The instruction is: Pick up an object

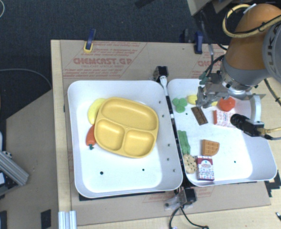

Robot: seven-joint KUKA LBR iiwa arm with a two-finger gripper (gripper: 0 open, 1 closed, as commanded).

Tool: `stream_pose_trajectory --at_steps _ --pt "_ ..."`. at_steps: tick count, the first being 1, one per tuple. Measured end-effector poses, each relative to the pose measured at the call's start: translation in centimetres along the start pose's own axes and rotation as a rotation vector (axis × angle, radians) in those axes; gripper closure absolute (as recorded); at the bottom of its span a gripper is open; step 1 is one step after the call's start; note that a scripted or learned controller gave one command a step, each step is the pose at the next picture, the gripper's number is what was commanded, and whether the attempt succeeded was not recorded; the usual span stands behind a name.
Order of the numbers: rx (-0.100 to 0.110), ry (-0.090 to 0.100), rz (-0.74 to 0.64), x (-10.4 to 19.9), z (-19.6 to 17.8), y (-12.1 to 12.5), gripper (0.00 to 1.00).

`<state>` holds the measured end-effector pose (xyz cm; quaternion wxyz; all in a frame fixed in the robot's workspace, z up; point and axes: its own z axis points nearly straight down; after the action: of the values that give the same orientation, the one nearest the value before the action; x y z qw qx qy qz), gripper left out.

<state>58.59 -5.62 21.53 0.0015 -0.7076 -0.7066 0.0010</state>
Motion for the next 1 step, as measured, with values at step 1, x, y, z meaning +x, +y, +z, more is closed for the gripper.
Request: stream_pose_trajectory --at_steps 1 --pt "-0.007 -0.001 -0.002 0.09 -2.07 0.51 1.0"
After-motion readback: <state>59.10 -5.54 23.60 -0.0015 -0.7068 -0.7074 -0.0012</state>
